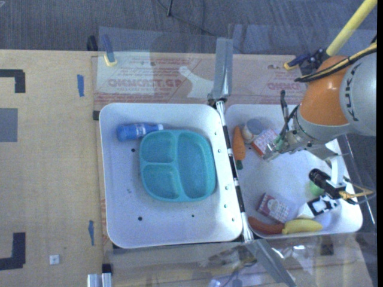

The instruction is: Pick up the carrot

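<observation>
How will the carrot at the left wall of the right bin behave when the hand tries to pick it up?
The carrot looks stiff and smooth, so it should probably lift without bending. Its rounded, tapered shape suggests it may roll or slip if squeezed off-centre. It lies close along the right bin's left wall, which likely leaves little room for a finger on that side.

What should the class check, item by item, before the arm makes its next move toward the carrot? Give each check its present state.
1. Orange carrot in plain sight in the right white bin, along its left wall: ok.
2. Two-finger gripper over the carrot: not ok; it sits to the carrot's right, by the small pink-and-white box.
3. Carrot between the fingers: not ok.
4. Room around the carrot: cannot tell; the bin wall and the small box are close.
5. Finger opening: cannot tell.
6. Teal divided plate in the left bin, out of the way: ok.
</observation>
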